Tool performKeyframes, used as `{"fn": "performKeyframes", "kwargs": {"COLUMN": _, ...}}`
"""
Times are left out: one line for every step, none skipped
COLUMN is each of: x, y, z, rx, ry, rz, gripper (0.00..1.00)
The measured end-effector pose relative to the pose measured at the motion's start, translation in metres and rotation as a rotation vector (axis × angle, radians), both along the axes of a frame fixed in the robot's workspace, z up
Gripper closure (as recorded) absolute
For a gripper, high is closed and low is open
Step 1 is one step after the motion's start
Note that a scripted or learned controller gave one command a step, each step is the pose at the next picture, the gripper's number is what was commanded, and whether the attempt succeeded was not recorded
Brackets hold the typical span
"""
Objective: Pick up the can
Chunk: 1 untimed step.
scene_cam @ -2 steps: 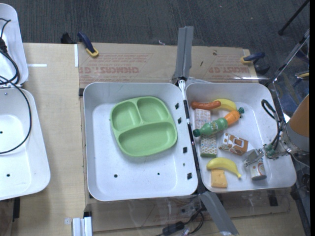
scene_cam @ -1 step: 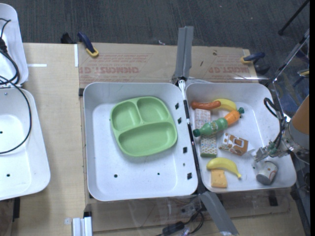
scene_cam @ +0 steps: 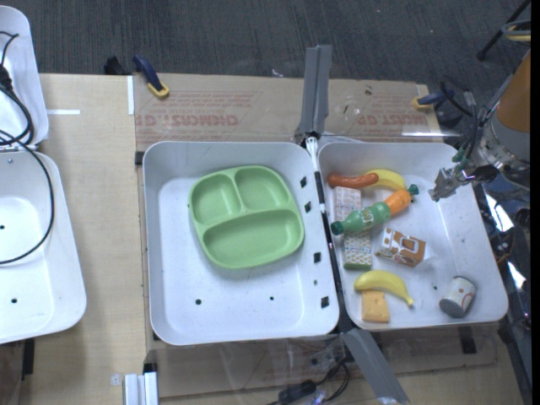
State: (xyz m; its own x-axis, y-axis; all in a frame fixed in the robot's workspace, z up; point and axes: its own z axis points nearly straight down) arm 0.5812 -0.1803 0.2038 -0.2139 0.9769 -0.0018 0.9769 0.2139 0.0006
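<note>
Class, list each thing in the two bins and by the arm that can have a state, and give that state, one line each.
Can: on its side, right bin's near corner, untouched.
Green bottle: lying down.
Green plate: flat in the left bin, nothing on it.
Carrot: lying beside the bottle.
Near banana: lying flat.
Pincer: over the right bin's far right side, apart from the can.

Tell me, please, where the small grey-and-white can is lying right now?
The small grey-and-white can lies on its side in the right white bin's near right corner, just right of the nearer yellow banana.
</note>
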Motion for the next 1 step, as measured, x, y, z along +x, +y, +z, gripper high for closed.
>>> {"fn": "performKeyframes", "kwargs": {"x": -0.0004, "y": -0.0002, "z": -0.0005, "rx": 0.0, "ry": 0.002, "rz": 0.0, "gripper": 0.0}}
